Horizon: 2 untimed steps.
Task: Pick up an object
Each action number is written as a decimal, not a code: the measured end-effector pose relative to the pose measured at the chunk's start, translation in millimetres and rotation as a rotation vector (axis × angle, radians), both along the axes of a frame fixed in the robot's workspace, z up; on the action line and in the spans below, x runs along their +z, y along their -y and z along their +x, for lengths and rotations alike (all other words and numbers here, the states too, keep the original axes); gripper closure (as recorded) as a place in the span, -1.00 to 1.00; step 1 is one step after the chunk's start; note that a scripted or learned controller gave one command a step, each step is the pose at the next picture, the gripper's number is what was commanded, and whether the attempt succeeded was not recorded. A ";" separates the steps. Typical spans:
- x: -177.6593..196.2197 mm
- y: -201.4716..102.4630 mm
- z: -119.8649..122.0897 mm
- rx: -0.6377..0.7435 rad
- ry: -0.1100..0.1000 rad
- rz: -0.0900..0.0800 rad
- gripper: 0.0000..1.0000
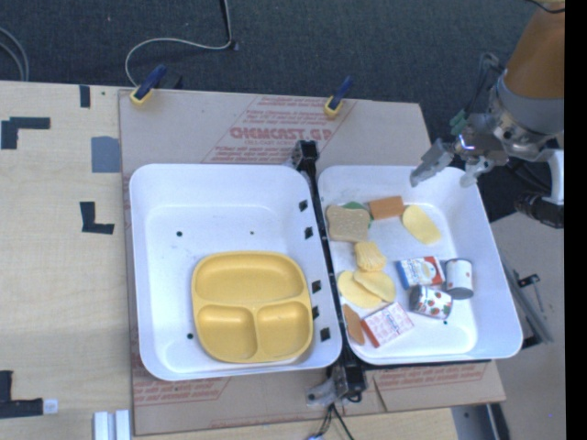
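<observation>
— How many bins do you have on the desk (pixel 55 246)?

— Two shallow white bins, side by side. The left bin (pixel 156 200) carries one yellow plastic tray (pixel 252 305), smooth, rounded at the corners, with three compartments: one wide, two smaller.

— And the right bin (pixel 491 337)?

— That one holds the small things, and I count about ten. One flat square sponge-like piece (pixel 348 223), tan and speckled, with a bit of green just behind it. One orange block (pixel 386 207), rectangular, touching its corner. One pale yellow oval (pixel 422 225) near the far wall. One ridged yellow piece (pixel 371 256) and two smooth yellow slices (pixel 367 288) overlapping below it. One narrow orange-brown strip (pixel 353 323) near the bins' shared edge. One flat packet (pixel 388 324), white with red print, just beside the strip. One small carton (pixel 419 270) with red and blue print, one dark printed pack (pixel 429 302) under it, and one short metal can (pixel 459 278) lying on its side, shiny, touching both.

— Where is your gripper?

— My gripper (pixel 445 165) hangs above the right bin's far right corner, apart from every object. Its two grey fingers are spread apart and nothing sits between them. The things to pick all lie on the bin floor, nearer the camera than my fingers.

— Anything around the bins?

— A brown cardboard sheet (pixel 266 136) with red lettering lies under both, pinned by two yellow and blue clamps (pixel 147 85) at its far edge.
</observation>
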<state>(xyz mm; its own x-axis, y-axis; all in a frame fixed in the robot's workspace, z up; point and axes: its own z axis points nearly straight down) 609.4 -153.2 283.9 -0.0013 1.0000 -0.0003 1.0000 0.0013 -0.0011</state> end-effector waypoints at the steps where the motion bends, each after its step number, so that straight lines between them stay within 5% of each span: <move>1: -130.3 -42.7 17.2 0.003 -0.008 0.003 -1.00; 2: -201.7 -47.5 -26.3 0.000 0.003 -0.002 -1.00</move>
<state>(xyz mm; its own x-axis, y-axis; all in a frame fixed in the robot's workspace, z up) 583.2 -105.7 82.2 -0.0012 1.0000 -0.0022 1.0000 0.0012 0.0020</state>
